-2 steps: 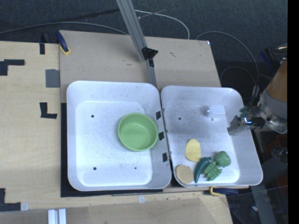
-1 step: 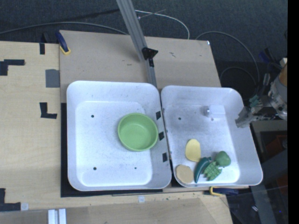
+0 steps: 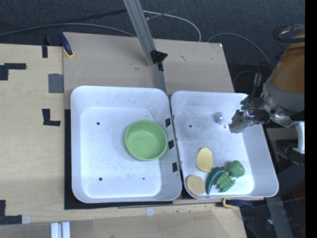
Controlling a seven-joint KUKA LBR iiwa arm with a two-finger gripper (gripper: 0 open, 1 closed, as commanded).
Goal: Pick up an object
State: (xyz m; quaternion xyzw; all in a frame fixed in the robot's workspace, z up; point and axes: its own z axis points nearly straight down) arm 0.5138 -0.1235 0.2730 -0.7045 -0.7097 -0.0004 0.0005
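Note:
A green bowl (image 3: 146,140) sits in the left bin (image 3: 89,100). In the right bin (image 3: 198,103) lie a pale yellow oval piece (image 3: 204,158), a tan oval piece (image 3: 196,184) at the front edge, a dark green pepper-like piece (image 3: 214,179) and a light green bumpy vegetable (image 3: 231,174). My gripper (image 3: 237,124) hangs over the right bin's right side, above and to the right of these items, not touching any of them. Nothing shows between its fingers.
A grey pole (image 3: 141,26) slants down from the top to the seam between the bins. Cables (image 3: 173,18) lie on the dark floor behind the bench. A small grey speck (image 3: 218,116) lies on the right bin floor near the gripper.

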